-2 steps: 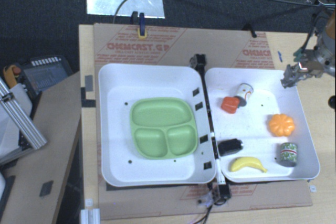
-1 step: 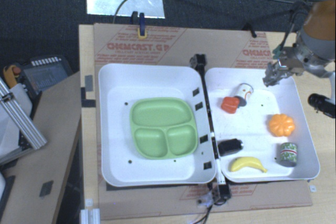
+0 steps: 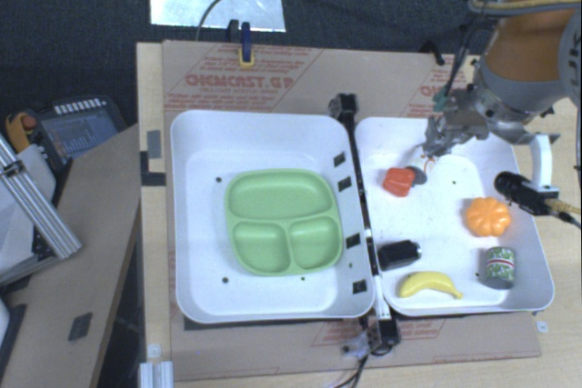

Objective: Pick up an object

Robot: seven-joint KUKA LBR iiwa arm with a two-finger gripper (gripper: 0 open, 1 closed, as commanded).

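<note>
The right bin [image 3: 436, 227] holds a red-orange piece [image 3: 396, 183], an orange pumpkin [image 3: 487, 215], a yellow banana [image 3: 429, 285], a small grey-green can [image 3: 497, 266] and a black block [image 3: 398, 253]. My gripper [image 3: 429, 155] hangs over the back of this bin, pointing down. Its tip is just right of and above the red-orange piece, close to it. Nothing shows in its grasp.
A green divided plate [image 3: 280, 221] lies in the left bin [image 3: 195, 195]. A black divider [image 3: 356, 195] runs between the bins. A black cylinder [image 3: 523, 190] juts in over the right bin's right rim. Cables trail behind the bench.
</note>
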